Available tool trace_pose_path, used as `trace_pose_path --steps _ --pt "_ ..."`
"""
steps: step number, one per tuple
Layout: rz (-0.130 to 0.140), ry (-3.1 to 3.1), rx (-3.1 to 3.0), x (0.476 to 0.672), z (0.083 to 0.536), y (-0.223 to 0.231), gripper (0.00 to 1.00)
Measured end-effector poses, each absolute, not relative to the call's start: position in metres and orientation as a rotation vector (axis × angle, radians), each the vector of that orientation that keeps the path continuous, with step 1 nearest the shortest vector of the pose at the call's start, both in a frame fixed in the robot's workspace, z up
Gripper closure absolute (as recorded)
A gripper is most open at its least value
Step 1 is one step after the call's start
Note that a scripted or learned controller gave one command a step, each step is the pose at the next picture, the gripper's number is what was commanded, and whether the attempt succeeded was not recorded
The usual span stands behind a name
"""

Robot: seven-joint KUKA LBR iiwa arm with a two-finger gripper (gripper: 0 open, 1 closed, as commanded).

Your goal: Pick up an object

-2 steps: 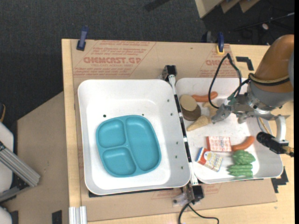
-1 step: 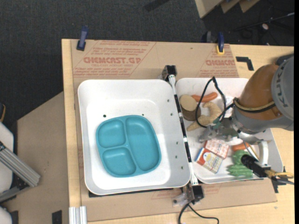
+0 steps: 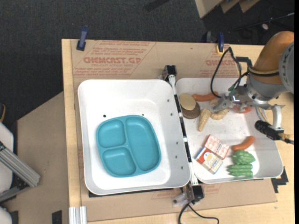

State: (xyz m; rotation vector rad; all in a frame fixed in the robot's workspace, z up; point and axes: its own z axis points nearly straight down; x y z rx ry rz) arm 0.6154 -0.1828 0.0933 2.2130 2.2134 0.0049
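My gripper [image 3: 225, 104] is down in the far part of the right bin [image 3: 275, 164], reaching in from the right. Just left of it lies an orange sausage-shaped toy [image 3: 204, 97]. A cream cone-shaped piece [image 3: 204, 120] and a small cream lump [image 3: 217, 115] lie right below the gripper tip. A brown round block [image 3: 189, 107] stands by the bin's left wall. Nearer the front are a red and white carton [image 3: 212, 154], a second orange sausage [image 3: 244, 143] and a green pea-pod toy [image 3: 242, 164].
The left bin [image 3: 93, 97] holds a teal divided plate [image 3: 128, 145]. A black cable [image 3: 219, 69] loops from the wrist over the far rim of the right bin. Blue and yellow clamps sit on the cardboard bench's far edge.
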Motion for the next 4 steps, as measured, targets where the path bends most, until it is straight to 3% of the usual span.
trace_pose_path --steps 1,2,3,4 --pt "-0.014 2.250 2.228 0.665 0.083 -0.189 0.00" --pt "-0.006 2.225 2.232 0.562 0.085 -0.187 0.00" --pt "0.002 2.223 2.215 0.595 0.085 -0.152 0.00" --pt "-0.003 2.221 2.227 0.564 0.085 -0.173 0.00"
